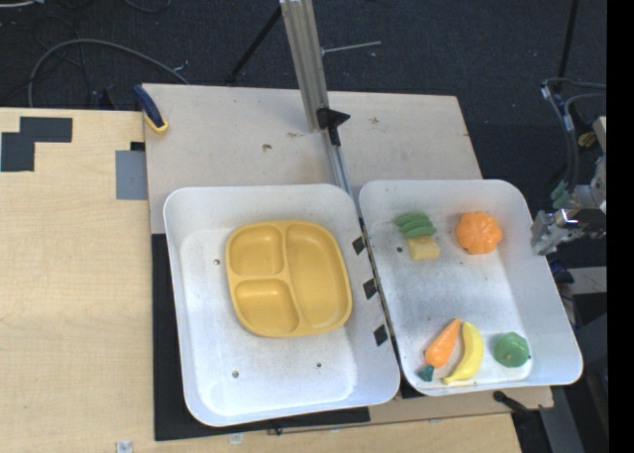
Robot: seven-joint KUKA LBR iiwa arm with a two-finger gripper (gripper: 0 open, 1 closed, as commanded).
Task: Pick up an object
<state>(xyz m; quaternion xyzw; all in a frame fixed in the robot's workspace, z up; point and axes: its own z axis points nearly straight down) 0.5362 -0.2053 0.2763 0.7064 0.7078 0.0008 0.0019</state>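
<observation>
Objects: one orange [478,232], one banana [468,354], one carrot [443,343]

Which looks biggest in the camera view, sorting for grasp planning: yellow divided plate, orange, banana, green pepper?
1. yellow divided plate
2. banana
3. orange
4. green pepper
Banana and orange look close; the carrot overlaps the banana.

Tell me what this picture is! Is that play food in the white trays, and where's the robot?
One camera looks down from above on two white trays. The left tray holds a yellow divided plate. The right tray holds play food: an orange, a green and yellow piece, a carrot beside a banana, and a small green fruit. The robot arm waits at the right edge, beside the right tray. Its job is picking something up, and all the food lies in its tray.
</observation>
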